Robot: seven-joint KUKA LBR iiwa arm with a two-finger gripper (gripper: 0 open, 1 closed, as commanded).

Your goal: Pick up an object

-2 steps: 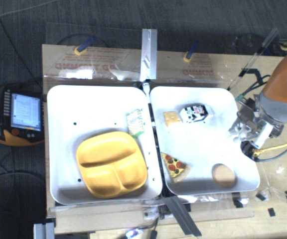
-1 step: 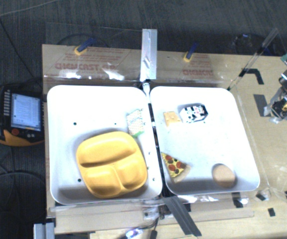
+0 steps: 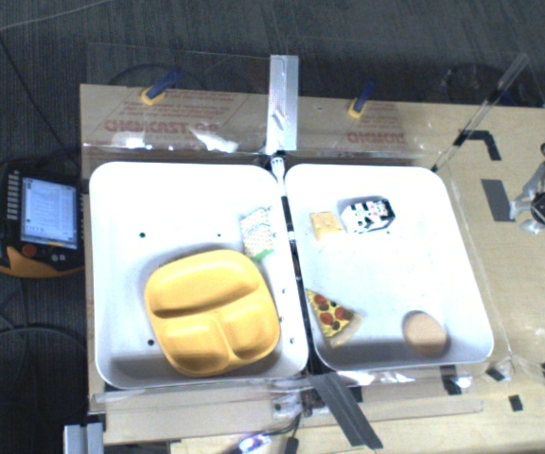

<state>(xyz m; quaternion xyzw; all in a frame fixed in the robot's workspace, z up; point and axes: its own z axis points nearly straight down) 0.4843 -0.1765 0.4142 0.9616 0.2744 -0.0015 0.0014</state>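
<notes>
Bins, left (image 3: 140, 206) and right (image 3: 443, 253), sit side by side; we see a yellow divided tray (image 3: 214, 310) in the left. Right of the tray lie a pizza slice (image 3: 331, 315), black-and-white toy (image 3: 367, 215), brown ball (image 3: 424, 330) and cracker (image 3: 325, 225). Far right of it sits the gripper (image 3: 536, 201); we cannot tell its state.

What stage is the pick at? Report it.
Done: nothing looks lifted. The yellow tray lies in the left bin; the pizza slice, round bun and cracker lie in the right bin. In hand: nothing visible. Left: the whole pick.
</notes>
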